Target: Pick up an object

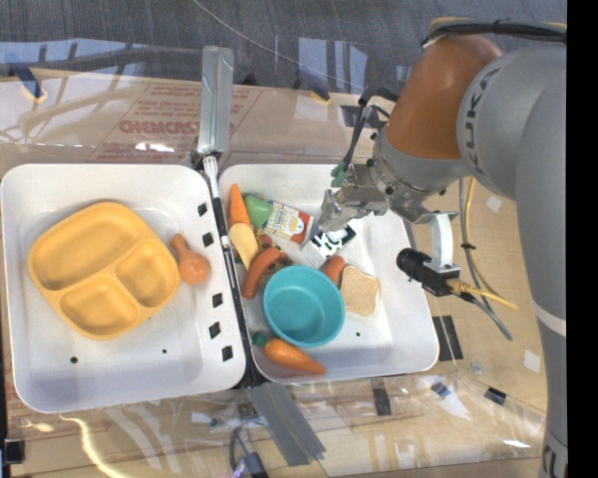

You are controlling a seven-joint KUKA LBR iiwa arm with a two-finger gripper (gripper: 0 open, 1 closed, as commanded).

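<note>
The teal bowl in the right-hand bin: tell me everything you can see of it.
The teal bowl is a round, smooth, plastic-looking dish in one solid blue-green colour, standing upright with its open mouth up and nothing visible inside. It sits in the front part of the right bin, near the divider between the bins. A carrot lies against its front edge, a slice of bread sits beside its right rim, and a reddish toy food meets its upper left rim. The tool is behind it, apart from it.
</note>
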